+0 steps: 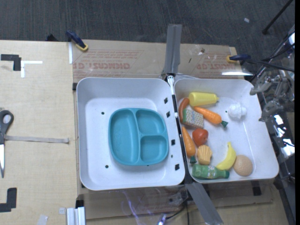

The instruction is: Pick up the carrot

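Pale wood bench [37, 107], with a brown cardboard sheet [122, 60] under two bins.

White left bin [86, 125]: holds one teal divided plate [138, 136], lying flat at its centre, three compartments.

White right bin [255, 125]: holds toy food, crowded towards its left wall.

Gripper [265, 89]: metal assembly at the right bin's far right corner, above the rim and well apart from the food. Whether it is wide or narrow cannot be told; nothing is seen in its hold.

Contents of the right bin, by size:
- Carrot [207, 115]: orange, green stub at its right end, lying slantwise in the upper middle, just below the yellow corn cob [202, 98] and touching the speckled block [193, 118] on its left.
- Long orange piece [188, 142], along the left wall.
- Green bottle [210, 172], lying flat at the near edge.
- Banana [227, 157], curved, beside the tan egg-shaped piece [243, 165].
- Red tomato [200, 136], below the carrot.
- White lump [236, 110], right of the carrot, apart from it.
- Ridged tan piece [204, 154].

Scissors [3, 135] lie at the bench's left edge.
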Available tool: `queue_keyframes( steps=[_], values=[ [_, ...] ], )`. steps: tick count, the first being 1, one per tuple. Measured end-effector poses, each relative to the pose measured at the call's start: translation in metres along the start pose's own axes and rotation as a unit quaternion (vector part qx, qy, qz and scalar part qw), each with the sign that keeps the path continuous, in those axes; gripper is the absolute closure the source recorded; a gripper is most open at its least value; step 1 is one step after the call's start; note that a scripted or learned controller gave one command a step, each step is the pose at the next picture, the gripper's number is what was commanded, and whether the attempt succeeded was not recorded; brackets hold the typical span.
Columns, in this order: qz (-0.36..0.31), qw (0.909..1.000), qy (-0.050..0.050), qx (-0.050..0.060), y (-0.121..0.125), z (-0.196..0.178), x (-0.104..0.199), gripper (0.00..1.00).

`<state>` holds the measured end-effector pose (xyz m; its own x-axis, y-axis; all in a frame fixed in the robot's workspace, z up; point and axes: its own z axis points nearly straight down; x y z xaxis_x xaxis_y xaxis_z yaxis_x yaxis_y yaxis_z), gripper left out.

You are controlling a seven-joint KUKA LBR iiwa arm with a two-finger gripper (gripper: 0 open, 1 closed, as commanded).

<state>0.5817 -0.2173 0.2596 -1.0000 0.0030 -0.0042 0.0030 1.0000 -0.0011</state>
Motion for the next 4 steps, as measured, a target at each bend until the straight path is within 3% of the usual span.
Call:
queue_keyframes(
  steps=[1, 2, 3, 4],
  values=[
    [-0.051, 0.9987, 0.000, 0.000, 0.037, 0.147, -0.023, 0.00],
    [0.033, 0.9995, 0.000, 0.000, 0.075, 0.166, 0.003, 0.00],
    [0.381, 0.9246, 0.002, 0.001, 0.124, 0.167, 0.007, 0.00],
    [0.380, 0.9251, -0.001, 0.002, 0.123, 0.158, 0.006, 1.00]
  ],
)
